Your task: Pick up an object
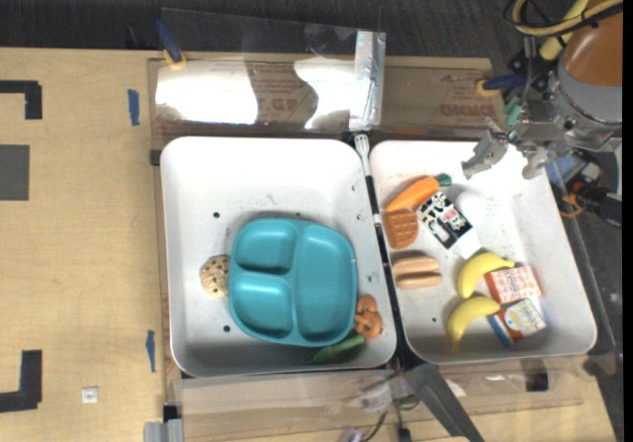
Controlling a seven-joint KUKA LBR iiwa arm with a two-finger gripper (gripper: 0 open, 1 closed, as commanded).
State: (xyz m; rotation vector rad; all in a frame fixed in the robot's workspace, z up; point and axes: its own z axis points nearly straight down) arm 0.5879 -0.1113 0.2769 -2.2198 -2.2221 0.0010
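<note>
Two white bins on a wooden bench are being worked; the right bin (579,277) is being approached. The gripper (507,155), spread open and empty, is being held above it; a descent onto the carrot (411,193), down-left, is called for next.

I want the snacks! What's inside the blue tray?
The tray has three sections, all bare. A cookie sits beside its left edge; an orange piece and something green poke out at its lower right, partly covered.

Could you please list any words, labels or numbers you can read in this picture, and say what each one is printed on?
None can be read with certainty.
Cardboard behind the bins: reddish print, too blurred.
Black-and-white carton: pattern, no legible words.
Orange carton: label too small.
Blue-and-orange carton: label too small.
</note>
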